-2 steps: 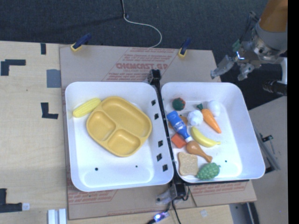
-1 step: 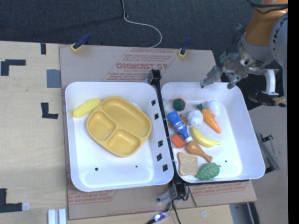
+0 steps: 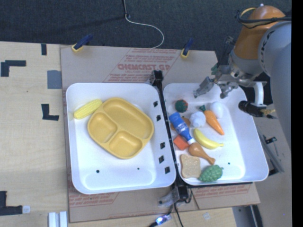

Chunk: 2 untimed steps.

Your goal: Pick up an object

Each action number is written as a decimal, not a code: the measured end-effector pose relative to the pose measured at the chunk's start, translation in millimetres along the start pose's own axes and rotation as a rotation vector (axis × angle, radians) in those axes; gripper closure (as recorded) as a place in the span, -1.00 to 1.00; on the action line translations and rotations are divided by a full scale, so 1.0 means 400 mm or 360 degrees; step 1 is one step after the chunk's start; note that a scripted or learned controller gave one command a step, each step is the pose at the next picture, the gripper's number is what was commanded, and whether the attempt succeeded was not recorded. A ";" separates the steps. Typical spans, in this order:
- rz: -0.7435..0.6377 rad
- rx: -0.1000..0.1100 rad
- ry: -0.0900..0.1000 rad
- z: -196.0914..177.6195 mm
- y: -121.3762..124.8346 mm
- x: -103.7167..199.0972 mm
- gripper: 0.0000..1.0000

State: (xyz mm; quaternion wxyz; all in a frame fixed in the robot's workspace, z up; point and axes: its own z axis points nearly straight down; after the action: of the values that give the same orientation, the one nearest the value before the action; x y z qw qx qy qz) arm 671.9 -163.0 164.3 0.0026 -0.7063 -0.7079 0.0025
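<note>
toys fill the right bin [image 3: 251, 145], where we count one each: carrot [image 3: 214, 122], banana [image 3: 206, 140], blue bottle [image 3: 180, 125], drumstick [image 3: 200, 152], bread slice [image 3: 190, 166], broccoli [image 3: 210, 173]. at that bin's twelve o'clock hangs the gripper [image 3: 214, 91], fingers apart, clamping nothing. at nine o'clock, the left bin [image 3: 85, 174] holds one yellow tray [image 3: 120, 127] and one corn cob [image 3: 87, 109].

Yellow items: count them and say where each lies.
3. The tray sits in the left bin, the corn lies at the tray's upper left edge, and the banana lies in the right bin among other toys, which may hide more.
</note>
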 end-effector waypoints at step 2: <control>-0.0002 -0.0005 -0.0003 0.204 -0.022 0.006 -1.00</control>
State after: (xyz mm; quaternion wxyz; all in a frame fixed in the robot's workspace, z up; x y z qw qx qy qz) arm 662.6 -160.4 82.8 0.0008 -0.7059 -0.7083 0.0018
